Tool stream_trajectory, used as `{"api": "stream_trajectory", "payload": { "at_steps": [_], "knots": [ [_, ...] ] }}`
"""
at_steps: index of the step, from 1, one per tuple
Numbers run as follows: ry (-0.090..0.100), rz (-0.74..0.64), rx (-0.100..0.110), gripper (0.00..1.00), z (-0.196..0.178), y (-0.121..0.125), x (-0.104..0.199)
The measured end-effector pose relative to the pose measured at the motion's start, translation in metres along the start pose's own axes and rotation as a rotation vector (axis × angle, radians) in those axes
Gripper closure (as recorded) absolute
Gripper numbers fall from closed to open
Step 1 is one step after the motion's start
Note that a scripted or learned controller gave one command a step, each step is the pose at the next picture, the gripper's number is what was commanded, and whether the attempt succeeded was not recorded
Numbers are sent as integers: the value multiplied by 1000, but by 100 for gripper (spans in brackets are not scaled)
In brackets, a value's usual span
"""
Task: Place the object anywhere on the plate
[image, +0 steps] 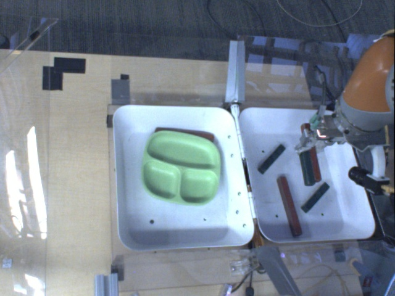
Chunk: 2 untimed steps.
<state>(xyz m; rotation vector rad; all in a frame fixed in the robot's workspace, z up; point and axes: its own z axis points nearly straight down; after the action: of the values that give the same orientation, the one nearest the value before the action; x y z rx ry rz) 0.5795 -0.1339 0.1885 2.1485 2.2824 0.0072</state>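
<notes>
Pincer (311,139) near the right bin's (265,224) back edge, directly above dark green block (307,168); grip state impossible to tell. Green plate (182,167) in left bin.

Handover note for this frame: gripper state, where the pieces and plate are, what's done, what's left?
Gripper: over the right bin, above the dark green block; grip state unclear.
Green plate: in the left bin, three compartments, nothing on it.
Right bin also has two dark blocks, a long red-brown stick, and a reddish piece beside the green block.
Done: nothing placed.
Left: grasp one piece, carry it left, set it on the plate.
</notes>
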Motion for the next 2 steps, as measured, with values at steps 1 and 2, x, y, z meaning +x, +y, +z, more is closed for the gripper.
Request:
{"api": "stream_trajectory", "payload": {
  "at_steps": [1,2],
  "knots": [
    [1,-9,1,100,-11,23,63],
    [3,23,4,100,4,22,158]
  ]
}}
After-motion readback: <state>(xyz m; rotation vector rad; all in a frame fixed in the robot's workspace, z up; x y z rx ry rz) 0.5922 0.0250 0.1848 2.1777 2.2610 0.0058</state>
